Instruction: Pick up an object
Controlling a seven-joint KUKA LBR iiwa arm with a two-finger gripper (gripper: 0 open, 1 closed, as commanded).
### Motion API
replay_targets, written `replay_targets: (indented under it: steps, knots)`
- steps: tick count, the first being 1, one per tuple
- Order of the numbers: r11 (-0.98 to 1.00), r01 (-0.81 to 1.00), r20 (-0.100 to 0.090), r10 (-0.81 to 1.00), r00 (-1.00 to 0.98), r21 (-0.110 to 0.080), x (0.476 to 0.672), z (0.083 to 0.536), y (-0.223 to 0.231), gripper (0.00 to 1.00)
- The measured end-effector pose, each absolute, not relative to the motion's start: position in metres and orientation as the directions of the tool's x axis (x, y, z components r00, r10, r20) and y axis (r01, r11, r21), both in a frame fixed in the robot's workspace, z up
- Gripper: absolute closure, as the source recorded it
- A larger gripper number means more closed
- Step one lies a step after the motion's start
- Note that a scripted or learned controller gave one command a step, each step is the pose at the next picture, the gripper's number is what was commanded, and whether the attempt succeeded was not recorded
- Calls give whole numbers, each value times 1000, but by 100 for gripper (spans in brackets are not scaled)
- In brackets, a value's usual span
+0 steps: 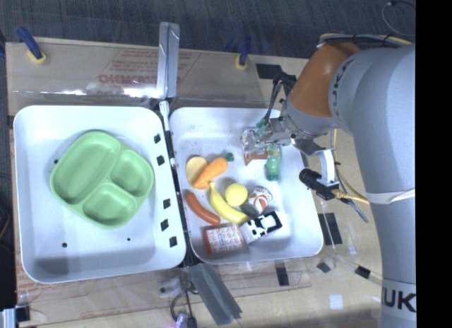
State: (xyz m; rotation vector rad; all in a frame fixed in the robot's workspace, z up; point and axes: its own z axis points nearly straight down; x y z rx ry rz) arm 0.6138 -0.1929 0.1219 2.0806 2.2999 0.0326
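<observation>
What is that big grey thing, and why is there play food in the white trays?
The big grey thing is a robot arm. It reaches in from the right, and at its end sits a gripper, a sort of hand with two fingers. The picture comes from one camera fixed above the bench, looking down at a slant.

Two white bins stand side by side. The left bin holds a green plate with three sections. The right bin holds toy food: a carrot, a banana, a lemon, a sausage, a green bottle and a small box.

The robot's job is to pick one thing up. The gripper is low over the back of the right bin, by the bottle. I can't tell whether it holds anything.
</observation>
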Motion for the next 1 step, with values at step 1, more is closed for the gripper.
replay_targets:
  steps: [1]
  knots:
    - [102, 994, -12, 995, -101, 37, 612, 119, -191, 0]
